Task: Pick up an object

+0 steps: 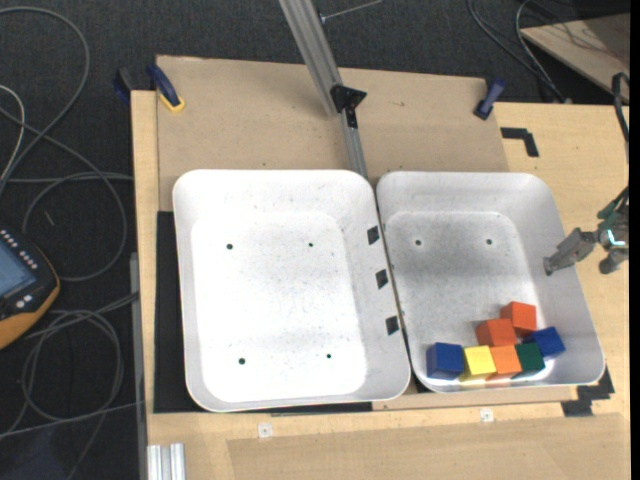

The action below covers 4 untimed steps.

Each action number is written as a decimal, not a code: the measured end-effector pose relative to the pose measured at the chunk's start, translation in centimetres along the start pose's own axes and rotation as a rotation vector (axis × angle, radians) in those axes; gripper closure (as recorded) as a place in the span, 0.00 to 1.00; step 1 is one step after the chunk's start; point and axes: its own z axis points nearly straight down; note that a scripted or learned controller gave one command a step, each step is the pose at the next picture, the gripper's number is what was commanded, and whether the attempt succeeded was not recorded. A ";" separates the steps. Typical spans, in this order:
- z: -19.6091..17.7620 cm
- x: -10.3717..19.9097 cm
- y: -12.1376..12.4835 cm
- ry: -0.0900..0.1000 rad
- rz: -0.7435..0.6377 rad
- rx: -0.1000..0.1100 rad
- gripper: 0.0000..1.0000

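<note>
The table [300,118] carries 2 white bins side by side. The left bin [200,208] has nothing to grasp in it. All the blocks sit in the right bin [450,193], crowded into its near corner, probably because the floor slopes down to the rim there and loose pieces slide together.

I count roughly 7 blocks: a blue block [445,358] at the left end, then a yellow block [479,361] touching it, orange ones [508,326] stacked or leaning above, a green block [530,358] low against the rim, and a 2nd blue [548,343] at the right end. They press against each other and the wall, so little free room is left around any single piece.

The tool [582,251] hangs over the right bin's right edge, above and well apart from the pile. Its fingers look spread, 1 pointing left over the bin and 1 toward the view's edge, with nothing between them. That suits an approach not yet begun.

The blue block at the left end looks the easiest pick, since its left side is bare.
</note>
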 end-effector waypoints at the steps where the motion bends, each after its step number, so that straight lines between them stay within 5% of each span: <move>1: -0.2 0.0 0.1 -0.001 -0.001 -0.004 0.00; 4: 15.6 1.6 0.9 0.001 -0.001 0.002 0.00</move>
